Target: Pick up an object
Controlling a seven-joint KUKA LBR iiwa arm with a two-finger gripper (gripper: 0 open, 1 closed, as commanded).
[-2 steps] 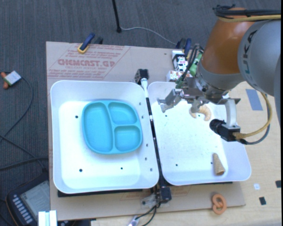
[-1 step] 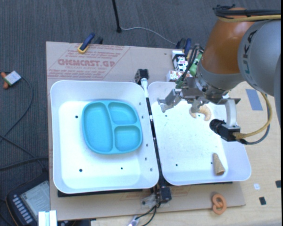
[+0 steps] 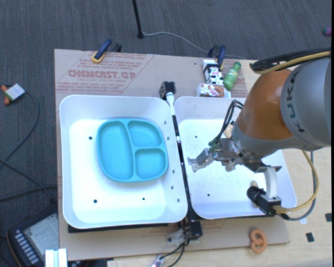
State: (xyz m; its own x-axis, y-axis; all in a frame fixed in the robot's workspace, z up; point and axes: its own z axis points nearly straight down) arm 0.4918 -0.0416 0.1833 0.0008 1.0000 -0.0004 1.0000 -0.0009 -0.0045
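The grey arm (image 3: 278, 110) with its orange band reaches in from 3 o'clock and hangs over the right bin (image 3: 211, 200). Its gripper (image 3: 199, 161) points toward 9 o'clock, low over the bin's white floor and close to the wall shared with the neighbouring bin. Whether the gripper is parted or closed I cannot tell (at this slant it reads as one pale metal shape), and nothing can be seen held in it.

The blue divided plate (image 3: 132, 149) lies flat in the middle of the left bin (image 3: 83, 168), at 9 o'clock from the gripper and apart from it, with the two bin walls between them. It has one long compartment on its 9 o'clock side and two smaller ones on its 3 o'clock side.

Both bins sit on a brown cardboard sheet (image 3: 100, 74) printed with red lettering. At 12 o'clock from the right bin, just beyond its rim, a green bottle (image 3: 231, 75) lies tilted on the sheet. An orange ring (image 3: 258, 240) rests on the sheet at 6 o'clock from the right bin. A blue clamp (image 3: 103, 49) grips the sheet's far edge at 12 o'clock from the left bin. Grey carpet (image 3: 33, 26) surrounds the bench.
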